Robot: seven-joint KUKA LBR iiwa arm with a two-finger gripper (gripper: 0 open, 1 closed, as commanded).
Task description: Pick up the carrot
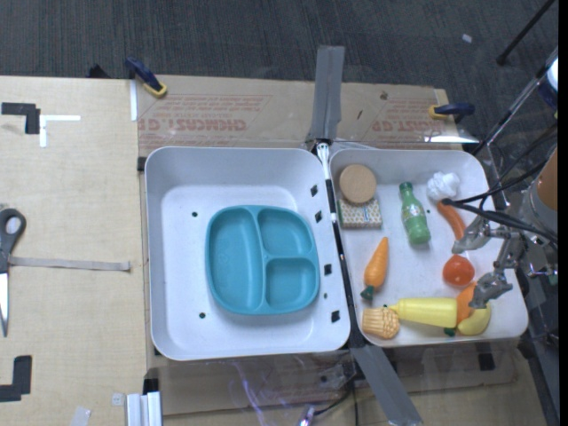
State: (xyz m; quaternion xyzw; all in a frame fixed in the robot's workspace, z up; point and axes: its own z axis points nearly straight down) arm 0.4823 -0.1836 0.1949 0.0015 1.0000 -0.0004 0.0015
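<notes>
I see the carrot (pixel 376 264) lying free in the right bin (pixel 398 161) w/ clear space around it, well left of the gripper (pixel 486 260), whose fingers stand apart, holding nothing, approx. over the tomato (pixel 458 271).

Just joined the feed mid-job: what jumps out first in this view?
The big teal divided plate sits alone in the left bin. The right bin is crowded with toy food: the carrot near its left side, a green bottle, a tomato. The gripper hangs over the bin's right edge.
</notes>
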